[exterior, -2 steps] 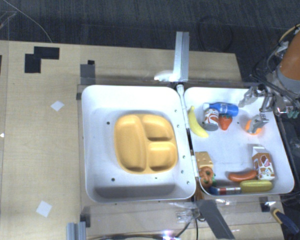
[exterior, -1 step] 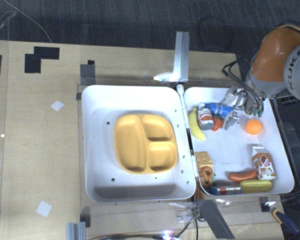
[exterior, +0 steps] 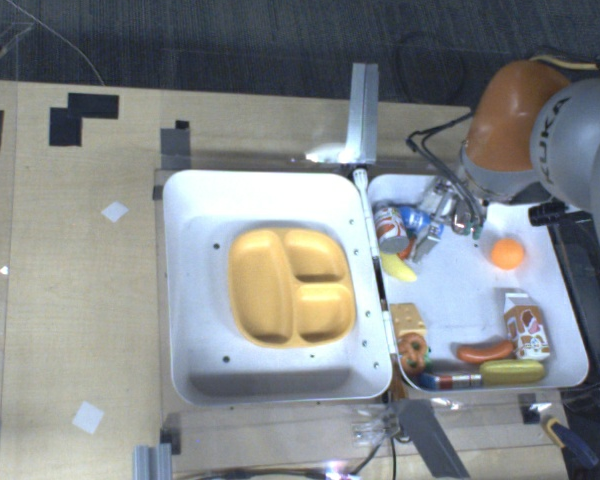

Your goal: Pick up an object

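We see our hand (exterior: 427, 230) low in the right bin (exterior: 570, 353), touching the blue-and-red can (exterior: 393, 225); its grip we cannot tell.

Right bin (exterior: 570, 298) is open through the middle, stuff hugs the edges: can (exterior: 389, 226) and banana (exterior: 399, 267) by the left wall under the pincer (exterior: 442, 218), orange ball (exterior: 507, 254) near the right side, carton (exterior: 525, 330), sausage (exterior: 485, 351) and green thing (exterior: 511, 371) along the front. Left bin (exterior: 195, 268) has a yellow tray (exterior: 288, 285) in the centre, free room all around it
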Action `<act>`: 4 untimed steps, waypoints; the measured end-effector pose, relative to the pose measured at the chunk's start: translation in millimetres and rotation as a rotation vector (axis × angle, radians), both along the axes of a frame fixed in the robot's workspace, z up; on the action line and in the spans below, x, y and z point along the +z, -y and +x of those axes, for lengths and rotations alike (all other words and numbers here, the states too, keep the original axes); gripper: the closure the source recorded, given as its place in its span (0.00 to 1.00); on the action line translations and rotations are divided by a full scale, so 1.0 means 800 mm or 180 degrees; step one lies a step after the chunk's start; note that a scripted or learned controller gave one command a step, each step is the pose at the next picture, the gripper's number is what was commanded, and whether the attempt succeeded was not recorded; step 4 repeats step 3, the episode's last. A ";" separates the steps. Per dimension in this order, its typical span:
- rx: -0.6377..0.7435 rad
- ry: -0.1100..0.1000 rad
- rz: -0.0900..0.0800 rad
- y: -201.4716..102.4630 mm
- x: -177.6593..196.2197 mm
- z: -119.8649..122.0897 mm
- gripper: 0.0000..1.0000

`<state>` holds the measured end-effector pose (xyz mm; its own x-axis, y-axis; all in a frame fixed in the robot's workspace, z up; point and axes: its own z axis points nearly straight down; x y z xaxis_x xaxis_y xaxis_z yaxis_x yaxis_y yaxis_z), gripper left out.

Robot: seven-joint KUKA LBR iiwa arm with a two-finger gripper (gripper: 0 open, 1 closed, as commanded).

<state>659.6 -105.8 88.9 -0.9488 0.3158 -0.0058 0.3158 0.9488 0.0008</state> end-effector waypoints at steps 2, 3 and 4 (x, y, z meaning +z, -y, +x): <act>-0.0901 0.0035 -0.0033 -0.016 0.020 0.004 1.00; -0.0356 0.0029 0.0009 -0.073 0.126 -0.041 1.00; -0.0356 0.0029 0.0009 -0.073 0.126 -0.041 1.00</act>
